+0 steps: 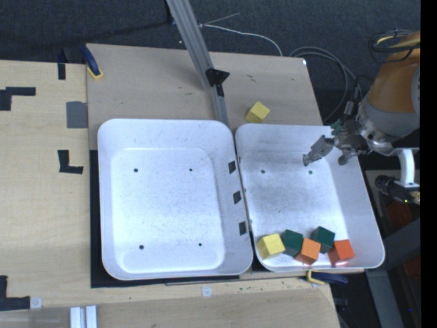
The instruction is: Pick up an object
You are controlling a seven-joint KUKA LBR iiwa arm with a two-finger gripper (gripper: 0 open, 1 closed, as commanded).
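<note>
Five small blocks huddle at the right bin's [355, 183] near edge: a yellow block [271, 244], two green blocks [293, 240], two orange blocks [310, 250]; another yellow cube [258, 112] lies on the bench behind it.

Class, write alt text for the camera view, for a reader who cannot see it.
A gripper hangs over the upper part of the right bin, holding nothing. Five small blocks in yellow, green and orange cluster at that bin's near edge. Another yellow block lies on the bench beyond the bins, beside the left bin.

Pale wooden bench [41, 203] with black tape marks, dark carpeted floor [82, 9], slanting grey metal pole [191, 29].
</note>
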